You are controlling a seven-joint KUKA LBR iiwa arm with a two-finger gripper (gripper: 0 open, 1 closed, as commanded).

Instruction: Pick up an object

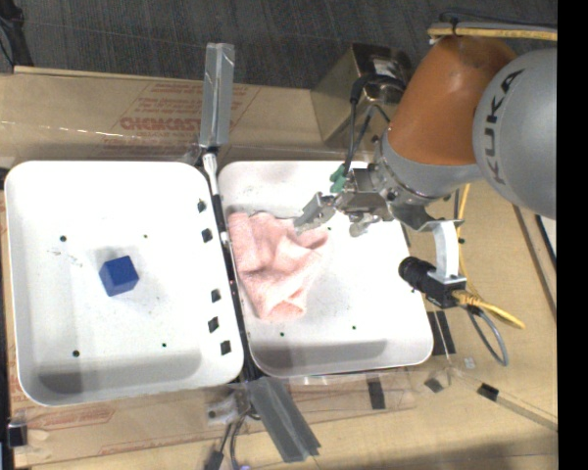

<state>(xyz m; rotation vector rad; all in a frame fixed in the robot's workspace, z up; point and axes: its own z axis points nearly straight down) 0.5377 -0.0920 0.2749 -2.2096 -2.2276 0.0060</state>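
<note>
The left bin (39, 189) holds one small blue cube (120, 274), sitting left of the bin's middle and well apart from every wall. The right bin (402, 331) holds a crumpled pink cloth (274, 267), bunched along the bin's left wall and spreading toward its middle; the cloth's upper right corner is lifted toward the gripper (312, 213). The gripper sits over the upper middle of the right bin, its fingers closed on that raised corner of the pink cloth, while the rest of the cloth lies on the bin floor. The arm (461, 106) comes in over the right bin's upper right corner, hiding that corner and part of the back wall. Between the two bins runs a grey divider bar (216, 96) with black clips along the shared edge. Both bins rest on a cardboard sheet (98, 106) on the bench. A yellow cable (495, 311) lies just outside the right bin's right wall.
</note>
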